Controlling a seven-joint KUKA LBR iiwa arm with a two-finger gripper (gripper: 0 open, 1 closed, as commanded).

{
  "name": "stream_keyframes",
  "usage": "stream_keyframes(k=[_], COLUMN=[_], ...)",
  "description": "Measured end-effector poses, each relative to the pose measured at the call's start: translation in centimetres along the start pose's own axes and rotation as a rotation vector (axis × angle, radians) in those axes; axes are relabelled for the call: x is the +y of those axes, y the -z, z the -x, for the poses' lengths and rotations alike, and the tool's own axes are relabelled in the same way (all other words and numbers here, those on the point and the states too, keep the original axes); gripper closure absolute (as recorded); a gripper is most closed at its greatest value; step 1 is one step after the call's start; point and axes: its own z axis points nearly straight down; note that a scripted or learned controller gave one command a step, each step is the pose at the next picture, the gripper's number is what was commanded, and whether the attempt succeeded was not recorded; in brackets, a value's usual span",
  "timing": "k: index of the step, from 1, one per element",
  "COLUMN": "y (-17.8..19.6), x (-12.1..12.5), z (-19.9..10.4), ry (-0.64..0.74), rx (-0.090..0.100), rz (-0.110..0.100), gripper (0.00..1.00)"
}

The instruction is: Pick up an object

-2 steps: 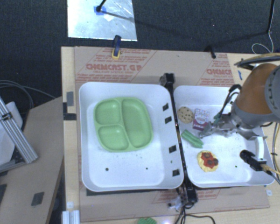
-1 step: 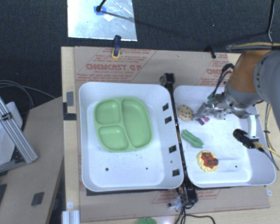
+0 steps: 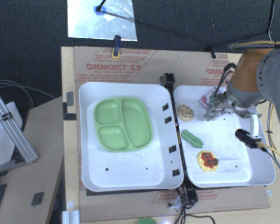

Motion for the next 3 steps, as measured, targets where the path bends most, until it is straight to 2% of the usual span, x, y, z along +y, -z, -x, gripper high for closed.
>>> stream_keyframes(k=[1,2,3], y=[0.0,-1.3,-1.0], x=[0.0,-8.1,-0.5], z=[0.0,-4.3,-1.3], ry=[0.0,-0.003,0.0], rx=[0.0,0.002,-0.005], rz=[-0.001,-0.005,0.011], gripper=[0.0,0.0,0.0])
